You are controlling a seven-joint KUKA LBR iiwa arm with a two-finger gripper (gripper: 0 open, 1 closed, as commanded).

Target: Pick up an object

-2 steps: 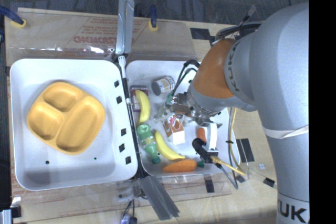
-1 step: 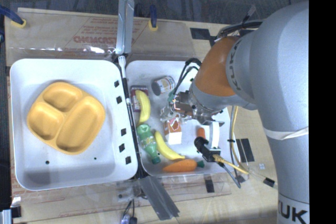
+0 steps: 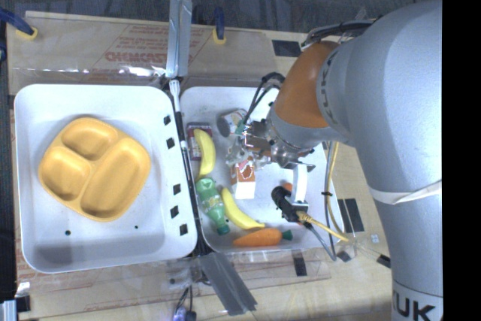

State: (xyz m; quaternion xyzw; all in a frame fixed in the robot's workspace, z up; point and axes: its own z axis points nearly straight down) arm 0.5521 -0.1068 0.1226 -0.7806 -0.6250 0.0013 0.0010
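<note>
Two white bins side by side on the bench. Left bin [image 3: 98, 246]: one yellow three-compartment plate [image 3: 94, 168], sitting left of centre. Bare floor runs along the bin's lower strip and down its right side, so there is wide open room there. The upper left wall runs close to the plate's rim. Right bin [image 3: 214, 98]: crowded, and the grey arm [image 3: 391, 109] comes in from the right of the frame, covering that bin's right portion. A bare band lies along its upper wall; little free floor elsewhere. Count in the right bin: two bananas, one green bottle, one carrot, one small carton. First banana [image 3: 205, 152] lies lengthwise, just beside the left wall. Green bottle [image 3: 212, 203] is below it, also hugging the left wall. Second banana [image 3: 240, 213] runs on a slant just right of the bottle, close against it. Carrot [image 3: 259, 238] lies along the lower wall, just under that banana's tip. Orange-and-white carton [image 3: 244, 175] stands mid-bin, between the two bananas and apart from the walls. Gripper [image 3: 248, 154] is low over mid-bin, directly above the carton's top edge; contact cannot be judged. Cannot tell whether it is parted or closed, and nothing is seen gripped.
</note>
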